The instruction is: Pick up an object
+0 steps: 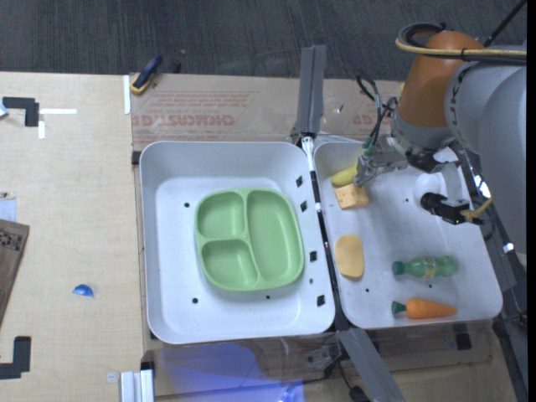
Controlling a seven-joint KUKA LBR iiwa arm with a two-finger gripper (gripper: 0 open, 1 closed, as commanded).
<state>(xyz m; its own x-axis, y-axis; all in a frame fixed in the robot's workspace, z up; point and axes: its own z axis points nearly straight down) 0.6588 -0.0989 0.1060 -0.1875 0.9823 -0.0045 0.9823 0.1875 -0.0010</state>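
Tan and blocky, the small cube-like piece [352, 196] lies near the far left corner of the right bin [469, 312], just beside a curved yellow banana-shaped toy [343, 175] that rests against the bin's far wall. The gripper [366, 171] hangs directly over this pair, its tip so close to both that I cannot tell whether its fingers are spread or pressed together, nor whether anything sits between them. That crowding is the main risk, as I judge it: two small things touching near a corner and a sloped wall leave little room, so a closing grasp could catch an edge only, nudge the block aside, or pinch both and drop one. The banana looks smooth and rounded, likely to slip; the block looks matte with flatter faces, the better hold. Farther toward the near edge lie a flat orange-yellow oval [350, 255], a clear green bottle [425, 266] on its side that could roll, and a tapered orange carrot [425, 309] near the near right corner. The left bin [159, 224] carries a pale green divided plate [249, 239] of glossy plastic with three compartments. Both bins are shallow, white and hard-walled with rounded corners.
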